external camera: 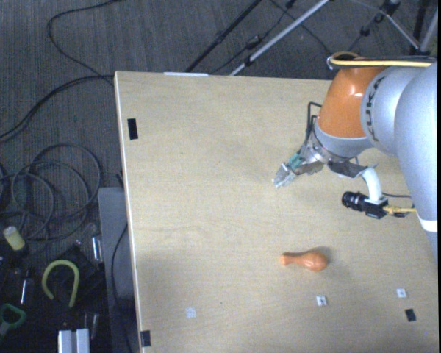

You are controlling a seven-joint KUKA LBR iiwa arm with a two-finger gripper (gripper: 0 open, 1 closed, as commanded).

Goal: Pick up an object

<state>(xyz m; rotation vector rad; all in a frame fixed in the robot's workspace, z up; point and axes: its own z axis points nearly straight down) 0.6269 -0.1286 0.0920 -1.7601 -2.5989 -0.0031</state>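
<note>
A pale wooden worktop (206,197) is seen from above at a slant, w/ dark carpet around it. An orange, pear-shaped object (306,259) lies on its side on the worktop, narrow end pointing away from the arm, toward the worktop's left edge. The grey arm (415,131) w/ its orange band (345,105) is seen entering above the worktop's right part. The gripper (285,175) is placed up-picture of the orange object and apart from it, w/ bare worktop between; nothing is seen held. The fingers (282,173) are too small and blurred for their spread to be told. A small black cylinder (361,201) w/ a cable is mounted beside the wrist, on the side nearer the orange object. A black mark (132,129) is seen near the worktop's left edge, and small square markers (321,300) lie near its front edge, below the orange object. Looped black cables (44,190) and a yellow-green U-shaped item (59,278) lie on the floor left of the worktop.
</note>
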